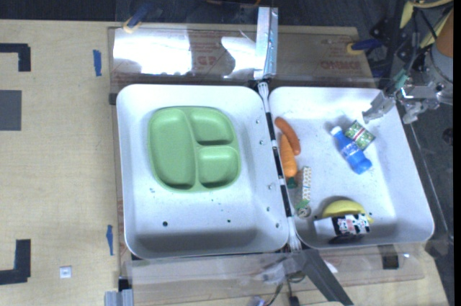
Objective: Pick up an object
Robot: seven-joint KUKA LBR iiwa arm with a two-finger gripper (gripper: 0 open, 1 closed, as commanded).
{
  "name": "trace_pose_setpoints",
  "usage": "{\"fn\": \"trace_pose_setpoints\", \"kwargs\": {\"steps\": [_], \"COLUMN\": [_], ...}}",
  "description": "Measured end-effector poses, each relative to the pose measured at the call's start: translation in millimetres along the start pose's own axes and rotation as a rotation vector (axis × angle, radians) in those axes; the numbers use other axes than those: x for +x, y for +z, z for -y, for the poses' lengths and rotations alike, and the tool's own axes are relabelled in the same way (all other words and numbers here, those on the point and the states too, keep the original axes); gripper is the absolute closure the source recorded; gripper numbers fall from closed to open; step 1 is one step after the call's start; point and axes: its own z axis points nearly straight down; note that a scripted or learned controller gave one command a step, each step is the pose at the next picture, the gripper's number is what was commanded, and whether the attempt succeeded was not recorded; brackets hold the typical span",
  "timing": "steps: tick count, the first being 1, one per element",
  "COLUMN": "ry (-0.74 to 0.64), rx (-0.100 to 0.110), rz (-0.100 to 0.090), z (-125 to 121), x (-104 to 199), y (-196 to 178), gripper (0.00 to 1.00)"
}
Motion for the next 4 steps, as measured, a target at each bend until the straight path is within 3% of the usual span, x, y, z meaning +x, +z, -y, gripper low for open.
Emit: {"fn": "trace_pose_setpoints", "kwargs": {"steps": [1, 2, 3, 4], "ry": [-0.001, -0.001, -0.039, -0.039], "rx": [0.004, 0.004, -0.004, 0.002], "rz": [-0.001, -0.001, 0.002, -0.001], "z": [0, 0, -11, -11], "x": [0, 1, 4, 5], "y": [-6, -6, 125, 119], "gripper": [1.00, 0.00, 0.00, 1.00]}}
